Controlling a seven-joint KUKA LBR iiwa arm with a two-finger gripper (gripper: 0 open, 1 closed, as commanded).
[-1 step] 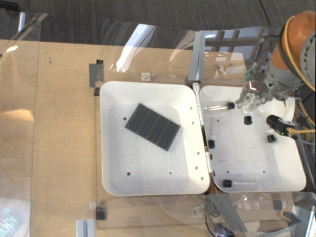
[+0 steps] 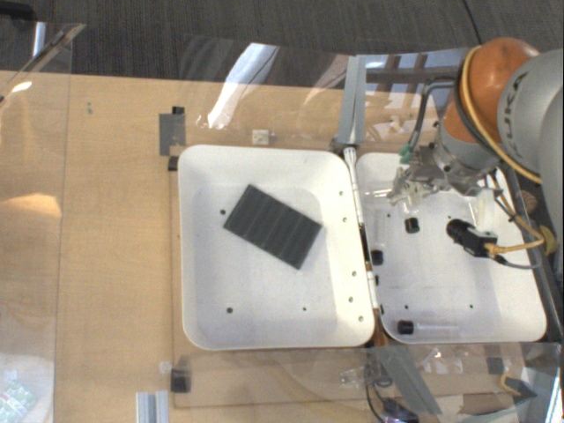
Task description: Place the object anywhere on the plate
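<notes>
Camera view from above the bench. The object (image 2: 411, 226), a small black block, lies on the floor of the right bin (image 2: 458, 311), near its upper left part and just below the gripper (image 2: 407, 192), which hangs over that bin's upper edge; I see nothing held in it, and I cannot tell from here whether it is open or closed. The plate (image 2: 272, 226), a dark grey ribbed slab, lies flat in the left bin (image 2: 264, 320), well apart from the object and across the wall between the two bins. I judge the object to be light, stiff and not fragile, so weight is no concern; its smallness is, since it may tip or skid on the smooth white floor if touched off-centre. I would take hold of it across its narrow width, coming straight down over its middle. Its long axis seems to run roughly up and down in the view, though it is too small for me to be sure, and no end can be told from the other. The plate's long axis runs from upper left to lower right, offering a broad target
</notes>
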